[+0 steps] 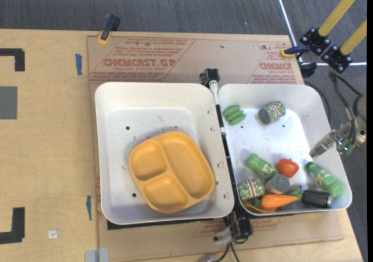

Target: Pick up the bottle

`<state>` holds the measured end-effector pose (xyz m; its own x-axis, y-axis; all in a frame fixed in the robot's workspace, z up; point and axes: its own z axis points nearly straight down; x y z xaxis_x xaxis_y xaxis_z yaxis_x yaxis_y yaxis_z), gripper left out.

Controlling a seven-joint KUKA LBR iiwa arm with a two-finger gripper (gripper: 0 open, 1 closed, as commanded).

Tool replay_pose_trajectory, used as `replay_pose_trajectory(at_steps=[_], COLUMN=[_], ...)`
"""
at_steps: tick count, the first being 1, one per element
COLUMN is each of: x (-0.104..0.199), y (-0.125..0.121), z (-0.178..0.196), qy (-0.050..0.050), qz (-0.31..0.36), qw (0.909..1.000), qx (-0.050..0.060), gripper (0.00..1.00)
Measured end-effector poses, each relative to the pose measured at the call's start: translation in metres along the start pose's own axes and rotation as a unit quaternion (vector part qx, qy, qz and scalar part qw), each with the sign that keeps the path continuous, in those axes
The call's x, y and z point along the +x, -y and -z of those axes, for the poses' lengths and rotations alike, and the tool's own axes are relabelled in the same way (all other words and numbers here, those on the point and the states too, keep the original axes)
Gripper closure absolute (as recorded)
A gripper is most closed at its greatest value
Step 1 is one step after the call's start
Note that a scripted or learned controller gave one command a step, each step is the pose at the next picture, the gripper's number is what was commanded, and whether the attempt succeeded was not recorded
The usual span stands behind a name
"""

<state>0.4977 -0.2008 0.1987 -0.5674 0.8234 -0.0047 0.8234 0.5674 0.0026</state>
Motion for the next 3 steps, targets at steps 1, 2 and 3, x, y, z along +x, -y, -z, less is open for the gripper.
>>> replay_pose_trajectory(at_steps=[1,2,3], x=[0.000,-0.001,-0.001], y=[0.000,-0.001,-0.001], z=[0.000,0.011,0.010], qy=[0.000,0.002,0.002], qz=[0.000,0.000,0.000], qw=[1.0000,1.0000,1.0000], qx=[0.000,-0.002,-0.002], gripper=[0.00,1.00,0.00])
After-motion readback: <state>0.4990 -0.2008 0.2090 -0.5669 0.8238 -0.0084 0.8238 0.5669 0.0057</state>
